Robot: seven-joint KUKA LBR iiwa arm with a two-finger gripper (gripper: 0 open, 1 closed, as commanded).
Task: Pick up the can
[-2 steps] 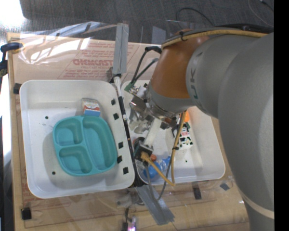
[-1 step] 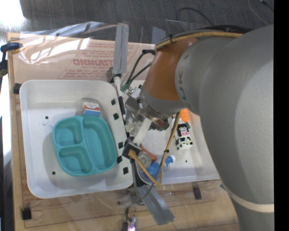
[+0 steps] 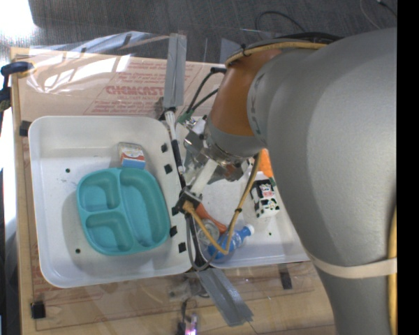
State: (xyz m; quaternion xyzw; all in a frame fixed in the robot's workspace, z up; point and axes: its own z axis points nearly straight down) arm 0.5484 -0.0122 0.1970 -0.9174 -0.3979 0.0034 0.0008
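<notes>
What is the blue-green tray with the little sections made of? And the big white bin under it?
The tray looks like plastic: one even turquoise colour, rounded moulded dividers and a dull, soft sheen. The white bin also seems to be plastic, smooth and slightly glossy with rounded corners and a curled rim, though painted metal can't be ruled out from this view.

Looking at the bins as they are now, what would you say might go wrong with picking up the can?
1. The arm covers most of the right bin, so I cannot make out a can there; the hand may close on the wrong thing.
2. The plastic bottle and small carton lie crowded close together, so the hand could knock them.
</notes>
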